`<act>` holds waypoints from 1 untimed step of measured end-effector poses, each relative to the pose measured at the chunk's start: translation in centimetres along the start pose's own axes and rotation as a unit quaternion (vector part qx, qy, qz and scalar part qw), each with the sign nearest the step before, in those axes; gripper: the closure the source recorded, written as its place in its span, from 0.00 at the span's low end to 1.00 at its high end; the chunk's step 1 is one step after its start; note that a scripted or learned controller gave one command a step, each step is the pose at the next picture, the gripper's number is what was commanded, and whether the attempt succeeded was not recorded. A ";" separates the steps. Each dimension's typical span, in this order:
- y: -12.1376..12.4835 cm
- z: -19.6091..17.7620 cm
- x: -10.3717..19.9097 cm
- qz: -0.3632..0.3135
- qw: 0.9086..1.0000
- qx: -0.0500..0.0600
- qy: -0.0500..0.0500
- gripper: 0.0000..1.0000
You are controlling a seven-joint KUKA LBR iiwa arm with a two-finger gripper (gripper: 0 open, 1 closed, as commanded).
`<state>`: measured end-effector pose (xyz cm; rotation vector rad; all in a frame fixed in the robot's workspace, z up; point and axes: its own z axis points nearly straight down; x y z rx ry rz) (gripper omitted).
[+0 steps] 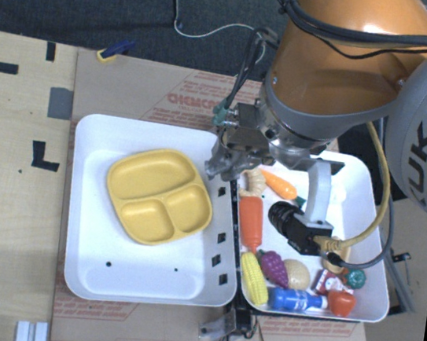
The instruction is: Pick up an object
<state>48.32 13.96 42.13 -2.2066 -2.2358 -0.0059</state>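
Observation:
My gripper [229,160] hangs over the divider between the two bins, at their far half, under the big orange wrist band. Just right of it lie a small beige item [254,181] and a short orange carrot [281,187]. A long orange sausage-like piece [251,220] lies along the right bin's left wall. Nearer the front are a corn cob [254,277], purple grapes [273,267], a beige egg-shaped piece [296,275], a blue bottle [295,300] and a red fruit [342,303]. Nothing shows in the gripper.
A yellow divided plate [160,196] lies in the left bin [86,226]. A black cylinder [294,225] on a white bracket hangs from the arm over the right bin [373,297]. A teal ball [355,278] and a small red-white can [325,283] sit at the front right.

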 end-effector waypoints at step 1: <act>0.0 -0.8 -0.6 0.005 1.000 0.002 -0.002 1.00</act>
